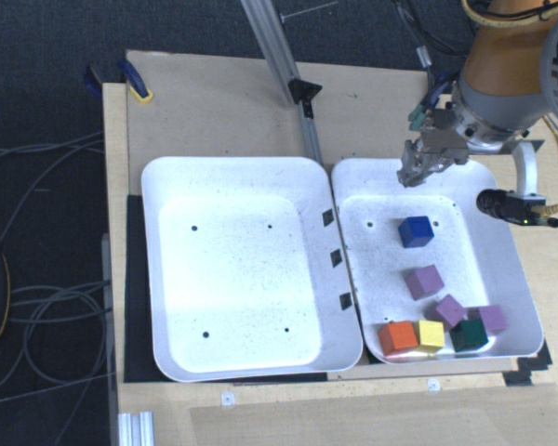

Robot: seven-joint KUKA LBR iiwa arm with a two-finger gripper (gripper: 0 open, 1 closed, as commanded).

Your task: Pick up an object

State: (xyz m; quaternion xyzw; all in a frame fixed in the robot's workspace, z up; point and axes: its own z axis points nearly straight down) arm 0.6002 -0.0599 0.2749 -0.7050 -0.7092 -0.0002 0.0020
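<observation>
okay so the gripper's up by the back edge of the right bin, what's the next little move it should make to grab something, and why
Probably ease the gripper toward the near side of the right bin until it is over the blue cube, then descend. That cube lies closest to the gripper and stands apart from the other blocks, whereas the orange cube and yellow cube sit crowded together in the near corner.

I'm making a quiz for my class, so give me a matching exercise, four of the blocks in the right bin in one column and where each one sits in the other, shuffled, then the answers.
Things:
1. blue block
2. orange block
3. green block
4. yellow block

Places:
A. between the orange and green blocks
B. alone, nearest the gripper
C. leftmost in the near row
D. near right corner of the right bin, beside a purple block

Pairs: 1-B, 2-C, 3-D, 4-A
</observation>
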